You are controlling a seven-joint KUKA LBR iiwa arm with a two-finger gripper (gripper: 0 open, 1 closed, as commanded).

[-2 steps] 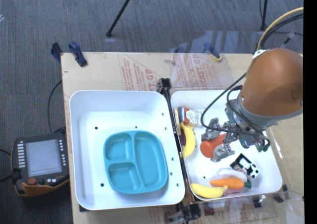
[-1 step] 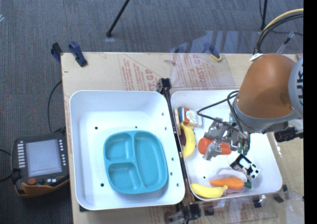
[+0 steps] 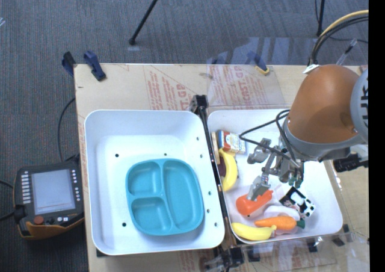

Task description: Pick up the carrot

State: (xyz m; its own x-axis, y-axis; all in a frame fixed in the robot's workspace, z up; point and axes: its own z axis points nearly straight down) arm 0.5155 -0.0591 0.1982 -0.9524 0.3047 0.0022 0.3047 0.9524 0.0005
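Over the right shallow white bin (image 3: 334,204) we see the grey arm with its orange band (image 3: 322,111) reaching in, its two-finger pincer (image 3: 260,191) hanging low above the toys. We read the fingers as parted, tips just above or touching a red-orange rounded plastic piece (image 3: 249,204); contact we cannot tell, and nothing sits between the fingers. We log the orange toy carrot with a green end (image 3: 278,223) lying flat near the front wall of the right bin, apart from the pincer, just beside and below that red-orange piece. A small yellow toy banana (image 3: 252,231) lies at the front edge, touching or nearly touching the carrot's left end. A longer yellow banana (image 3: 228,168) lies along the bin's left wall, with a small white-and-brown packet (image 3: 231,142) just behind it. A black-and-white cube (image 3: 305,207) sits right of the carrot. We note the left shallow white bin (image 3: 99,144) holding a blue plastic divided plate (image 3: 164,195). Both bins rest on the brown cardboard-covered worktop (image 3: 150,84). A handheld control pendant with a screen (image 3: 48,195) lies on the grey carpet (image 3: 72,12) at left.
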